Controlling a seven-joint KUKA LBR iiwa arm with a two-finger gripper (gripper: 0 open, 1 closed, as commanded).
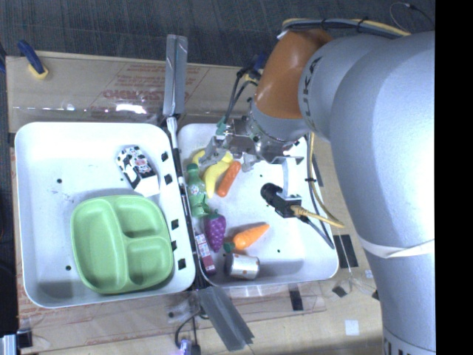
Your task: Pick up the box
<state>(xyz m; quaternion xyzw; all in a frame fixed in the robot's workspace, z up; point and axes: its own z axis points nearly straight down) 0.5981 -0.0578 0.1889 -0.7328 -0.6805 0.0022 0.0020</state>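
The box [136,164], a small carton with black and white patches, lies in the left bin [44,154] near its upper right, just above the green plate. My gripper [228,148] hangs over the upper left of the right bin [318,261], directly above a banana [212,176] and a small carrot [228,178]. It is well to the right of the box, across the wall between the bins. Nothing of the box is near the gripper.
A green divided plate [122,241] fills the lower left bin. In the right bin lie a green bottle [194,187], purple grapes [215,229], a second carrot [249,235], a silver can [242,266] and a thin red packet [203,250].
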